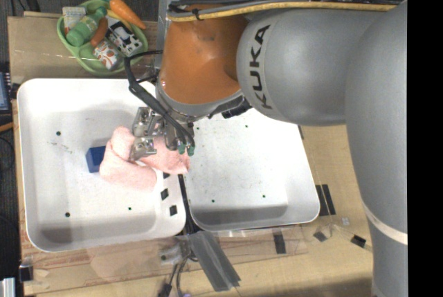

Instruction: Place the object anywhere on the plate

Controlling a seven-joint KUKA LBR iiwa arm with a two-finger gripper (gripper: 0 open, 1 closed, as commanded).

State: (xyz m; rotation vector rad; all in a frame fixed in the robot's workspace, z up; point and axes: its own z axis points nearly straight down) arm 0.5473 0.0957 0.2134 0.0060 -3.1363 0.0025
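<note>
Camera view: one fixed look down on both bins.
Claw (160, 140): low over the inner edge of the left bin (41, 102); too cluttered to tell its opening or whether it has a hold.
Cloth (131, 163): pink, crumpled, touching the claw, draped toward the right bin (277, 171).
Block (95, 158): blue, beside the cloth.
Bowl (76, 46): green, toy food, behind the bins.
Progress: no plate identifiable; placing appears not yet done.

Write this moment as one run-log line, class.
gripper: over soft pink cloth, left white bin | small blue block: beside cloth | grasp: unclear
</note>
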